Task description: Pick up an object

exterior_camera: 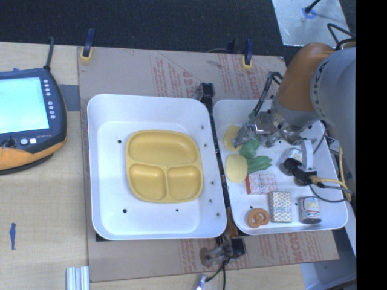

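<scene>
Where the grey arm reaches over the right bin (338, 219), its end effector (255, 133) hangs low near that bin's far left corner, just above or against a green object (253, 154); whether it is apart, together or clamped on anything cannot be told from this slanted overhead view.

The likeliest target is that green object, soft-looking and lumpy, lying between two pale yellow rounded pieces, one (230, 137) towards the far edge and one (236, 167) towards the near edge. They crowd together, so a closing grip could pinch two at once, or push the green object aside and close on nothing. The bin's raised left wall stands close by, and a misjudged descent could strike it.

Nearer the bin's front edge lie a flat red and white packet (261, 183), a small patterned flat box (281, 206), a brown ring-shaped object like a doughnut (258, 217) and a small cylindrical can (311, 210) by the near right corner. Thin flat things would probably be hard to grip; the can might roll.

The left bin (106, 216), smooth white plastic with rounded corners, holds a glossy yellow divided tray (163, 165) with three compartments. A handheld control pendant (27, 116) with a lit screen rests at the surface's left edge.
</scene>
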{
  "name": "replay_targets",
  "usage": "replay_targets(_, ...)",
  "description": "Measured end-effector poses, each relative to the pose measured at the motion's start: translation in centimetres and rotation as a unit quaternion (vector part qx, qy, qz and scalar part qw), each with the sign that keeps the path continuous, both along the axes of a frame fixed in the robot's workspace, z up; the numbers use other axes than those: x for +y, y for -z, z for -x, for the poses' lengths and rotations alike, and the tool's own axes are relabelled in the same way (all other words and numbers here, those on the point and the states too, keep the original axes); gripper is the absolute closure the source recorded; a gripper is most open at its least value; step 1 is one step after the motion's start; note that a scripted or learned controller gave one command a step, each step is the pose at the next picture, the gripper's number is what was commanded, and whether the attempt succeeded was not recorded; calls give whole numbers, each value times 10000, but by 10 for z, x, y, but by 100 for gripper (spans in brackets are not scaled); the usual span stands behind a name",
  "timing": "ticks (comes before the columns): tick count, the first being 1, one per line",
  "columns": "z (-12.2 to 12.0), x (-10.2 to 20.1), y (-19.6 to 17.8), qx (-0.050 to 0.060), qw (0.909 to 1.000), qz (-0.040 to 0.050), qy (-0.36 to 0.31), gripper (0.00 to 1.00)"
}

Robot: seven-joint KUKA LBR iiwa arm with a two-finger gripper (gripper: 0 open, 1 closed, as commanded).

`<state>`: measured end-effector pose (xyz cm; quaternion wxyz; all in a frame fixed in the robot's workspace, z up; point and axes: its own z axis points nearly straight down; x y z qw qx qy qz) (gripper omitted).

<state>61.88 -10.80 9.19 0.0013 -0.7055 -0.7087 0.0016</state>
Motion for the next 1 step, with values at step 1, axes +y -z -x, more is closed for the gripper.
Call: replay_targets(1,35,-11,0,1,10000,4,-6,0)
